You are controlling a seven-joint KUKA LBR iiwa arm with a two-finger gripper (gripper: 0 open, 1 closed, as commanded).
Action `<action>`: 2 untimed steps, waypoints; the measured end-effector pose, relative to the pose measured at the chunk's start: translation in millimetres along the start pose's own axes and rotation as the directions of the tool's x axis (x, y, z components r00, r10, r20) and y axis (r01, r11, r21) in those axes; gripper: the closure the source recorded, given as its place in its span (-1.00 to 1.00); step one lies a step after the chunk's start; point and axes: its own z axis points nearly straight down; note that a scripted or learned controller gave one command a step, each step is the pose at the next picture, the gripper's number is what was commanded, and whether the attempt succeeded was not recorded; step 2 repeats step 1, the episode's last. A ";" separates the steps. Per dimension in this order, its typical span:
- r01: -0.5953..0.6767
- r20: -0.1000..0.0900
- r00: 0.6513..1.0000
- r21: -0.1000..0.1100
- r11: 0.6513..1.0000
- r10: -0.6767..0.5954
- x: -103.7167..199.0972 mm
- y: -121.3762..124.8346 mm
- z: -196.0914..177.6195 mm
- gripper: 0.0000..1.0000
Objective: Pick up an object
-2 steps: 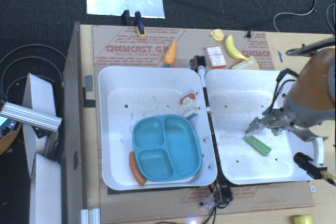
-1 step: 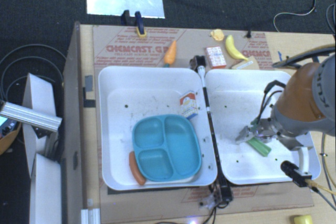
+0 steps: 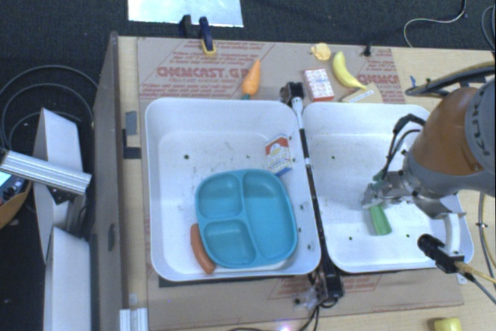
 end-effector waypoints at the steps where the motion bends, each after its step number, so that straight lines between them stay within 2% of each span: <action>1: 0.017 -0.006 1.000 -0.009 1.000 -0.017 129.6 43.8 -94.2 1.00; 2: 0.017 -0.006 1.000 -0.009 1.000 -0.017 129.6 43.8 -94.2 1.00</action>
